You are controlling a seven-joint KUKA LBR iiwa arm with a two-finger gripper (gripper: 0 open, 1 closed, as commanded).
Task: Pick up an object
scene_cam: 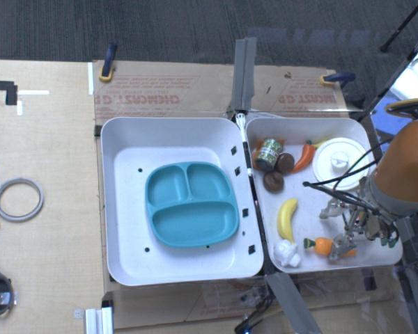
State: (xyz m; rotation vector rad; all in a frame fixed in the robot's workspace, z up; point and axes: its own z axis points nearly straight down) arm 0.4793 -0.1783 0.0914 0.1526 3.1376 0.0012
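Low in right bin: gripper down over toy carrot, finger spread unreadable, grasp unconfirmed; carrot resting on bin floor beside white wad; lift left to do

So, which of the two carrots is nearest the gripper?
The lower carrot, beside the gripper at the right bin's front edge. The other carrot lies far back, by the white lid.

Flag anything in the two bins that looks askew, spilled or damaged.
Nothing stands out. The blue divided plate lies flat in the left bin; the banana, carrot and can lie loose but intact in the right bin.
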